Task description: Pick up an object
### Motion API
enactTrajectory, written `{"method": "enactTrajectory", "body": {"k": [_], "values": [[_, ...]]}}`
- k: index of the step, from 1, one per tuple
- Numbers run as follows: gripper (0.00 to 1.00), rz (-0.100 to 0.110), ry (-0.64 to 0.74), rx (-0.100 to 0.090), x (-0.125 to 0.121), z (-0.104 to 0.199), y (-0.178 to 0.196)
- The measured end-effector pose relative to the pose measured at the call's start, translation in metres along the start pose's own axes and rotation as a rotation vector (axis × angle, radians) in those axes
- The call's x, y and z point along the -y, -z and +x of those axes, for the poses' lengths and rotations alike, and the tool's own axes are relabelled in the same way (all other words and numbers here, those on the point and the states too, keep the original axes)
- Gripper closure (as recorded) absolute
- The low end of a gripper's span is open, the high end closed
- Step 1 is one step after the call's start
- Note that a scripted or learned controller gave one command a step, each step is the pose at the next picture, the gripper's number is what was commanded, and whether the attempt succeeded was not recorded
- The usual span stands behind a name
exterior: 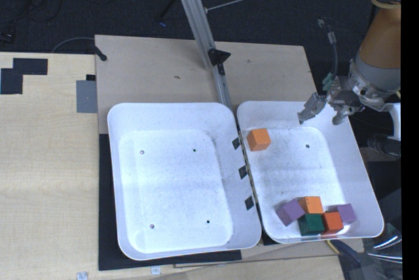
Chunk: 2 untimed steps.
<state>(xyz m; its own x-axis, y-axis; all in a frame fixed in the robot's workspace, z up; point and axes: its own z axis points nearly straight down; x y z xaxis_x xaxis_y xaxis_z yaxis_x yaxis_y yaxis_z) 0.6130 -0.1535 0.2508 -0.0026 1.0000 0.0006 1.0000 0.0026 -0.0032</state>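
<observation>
Six small blocks lie in the right bin (366, 171), and which one gets picked depends on where each sits from the gripper (324, 110). That gripper hangs at the right of the frame, over the bin's upper rim, its two fingers standing apart with a clear gap and nothing between them.

Nearest is the lone orange cube (258, 139), resting by itself near the bin's upper-left corner, just beside the divide between the two bins. From the gripper it lies to the left and a little lower in the frame, with bare white floor all round it. It looks square, so no long axis seems to dictate the wrist angle, though it sits slightly turned against the bin's edges.

Well apart from the gripper, toward the bottom of the frame, the other five are bunched in the lower right corner: a purple block (290, 212), a second orange block (313, 204), a green block (311, 224), a red-orange block (332, 222) and another purple block (346, 213). They appear to touch or overlap, but the slant makes it hard to say which.

My judgement is that the lone cube is the easier target: a sideways shift left, then a descent. The left bin (131, 125) holds none of the blocks.
</observation>
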Motion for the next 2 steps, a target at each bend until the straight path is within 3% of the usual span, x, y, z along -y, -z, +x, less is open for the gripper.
{"method": "enactTrajectory", "body": {"k": [1,2], "values": [[0.0,0.007,0.001,-0.003,-0.025,0.06,-0.102],[0.0,-0.027,-0.002,0.003,-0.038,0.055,-0.131]]}}
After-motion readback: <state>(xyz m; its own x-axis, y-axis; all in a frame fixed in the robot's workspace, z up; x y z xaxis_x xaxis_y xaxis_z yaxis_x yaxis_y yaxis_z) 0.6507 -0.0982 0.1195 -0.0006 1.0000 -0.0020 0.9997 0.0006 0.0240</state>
